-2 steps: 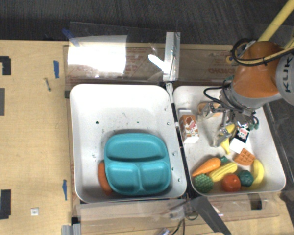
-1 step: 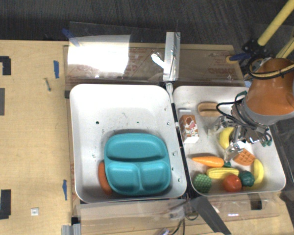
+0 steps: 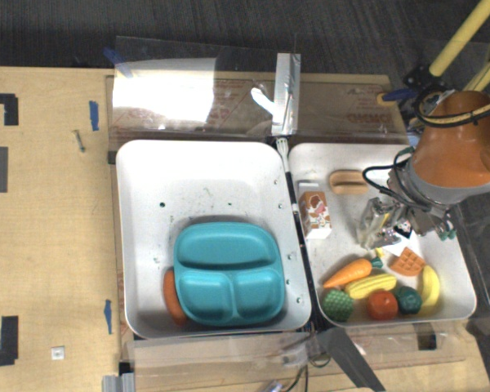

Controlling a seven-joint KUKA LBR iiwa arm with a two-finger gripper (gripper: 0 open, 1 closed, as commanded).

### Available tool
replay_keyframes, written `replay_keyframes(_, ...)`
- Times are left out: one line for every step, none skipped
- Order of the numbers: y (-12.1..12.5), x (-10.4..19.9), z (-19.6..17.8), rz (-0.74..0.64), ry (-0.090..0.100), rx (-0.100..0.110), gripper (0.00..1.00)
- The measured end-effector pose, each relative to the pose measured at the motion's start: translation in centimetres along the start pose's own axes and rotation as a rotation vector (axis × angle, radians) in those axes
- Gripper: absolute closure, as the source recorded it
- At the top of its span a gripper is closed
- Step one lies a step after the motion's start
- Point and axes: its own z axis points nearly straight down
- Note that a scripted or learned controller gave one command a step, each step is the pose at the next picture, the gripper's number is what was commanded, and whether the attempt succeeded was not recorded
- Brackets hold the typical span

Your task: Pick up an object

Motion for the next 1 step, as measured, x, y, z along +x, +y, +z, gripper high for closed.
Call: replay_keyframes(3.93,-1.02,-13.55,-0.049,-0.006,0.001,1.00)
